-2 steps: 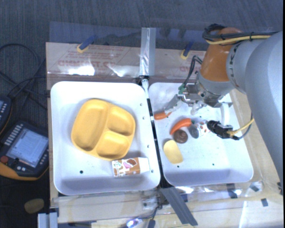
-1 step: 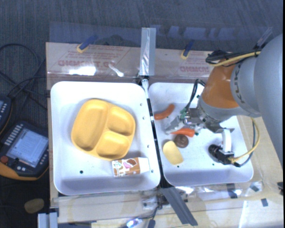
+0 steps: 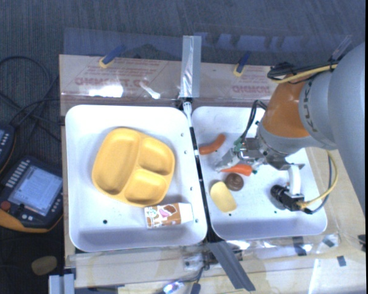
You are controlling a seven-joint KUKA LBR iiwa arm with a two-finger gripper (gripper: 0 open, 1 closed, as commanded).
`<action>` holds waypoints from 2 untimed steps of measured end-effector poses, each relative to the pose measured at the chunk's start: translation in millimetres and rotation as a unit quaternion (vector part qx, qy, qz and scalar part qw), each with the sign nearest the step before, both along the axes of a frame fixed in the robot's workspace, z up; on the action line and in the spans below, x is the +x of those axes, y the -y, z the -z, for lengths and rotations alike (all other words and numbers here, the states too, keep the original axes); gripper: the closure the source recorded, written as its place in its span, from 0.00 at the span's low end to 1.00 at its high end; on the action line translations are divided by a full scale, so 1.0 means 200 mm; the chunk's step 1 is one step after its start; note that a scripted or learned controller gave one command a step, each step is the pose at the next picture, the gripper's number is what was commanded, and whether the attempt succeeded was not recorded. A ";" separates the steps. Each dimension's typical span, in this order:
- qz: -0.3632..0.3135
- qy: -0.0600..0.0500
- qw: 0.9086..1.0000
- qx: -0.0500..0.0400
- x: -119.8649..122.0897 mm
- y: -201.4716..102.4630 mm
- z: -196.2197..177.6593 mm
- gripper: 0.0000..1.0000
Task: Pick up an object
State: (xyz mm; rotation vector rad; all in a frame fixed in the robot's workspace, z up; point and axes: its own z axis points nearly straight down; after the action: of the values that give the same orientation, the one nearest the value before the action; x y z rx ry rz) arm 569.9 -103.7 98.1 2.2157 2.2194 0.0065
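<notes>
1. An orange carrot-shaped toy lies in the right bin, near its middle, with its long axis running roughly left to right and only slightly tilted.
2. The claw sits right at the carrot, low in the right bin; whether it is wide, narrow or holding the carrot cannot be told.
3. Just below the carrot, a small brown round object rests touching or nearly touching it.
4. A pale yellow, lemon-like piece lies below and to the left of the brown one, near the bin's left wall.
5. A reddish sausage lies above and left of the carrot, slanting up toward the right.
6. The grey arm with its orange band reaches in from the right.
7. The left bin holds a yellow divided plate, tilted in the middle, and a small carton lying on its side near the front wall.
8. Both bins rest on the surface.
</notes>
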 end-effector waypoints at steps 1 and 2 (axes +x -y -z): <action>0.000 -0.004 1.000 0.000 0.10 -0.26 -0.43 1.00; 0.000 -0.004 1.000 -0.001 0.49 -0.07 -0.58 1.00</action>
State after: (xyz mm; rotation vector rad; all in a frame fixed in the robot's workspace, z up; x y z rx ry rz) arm 668.3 -88.8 213.2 2.2193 2.2220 -0.0046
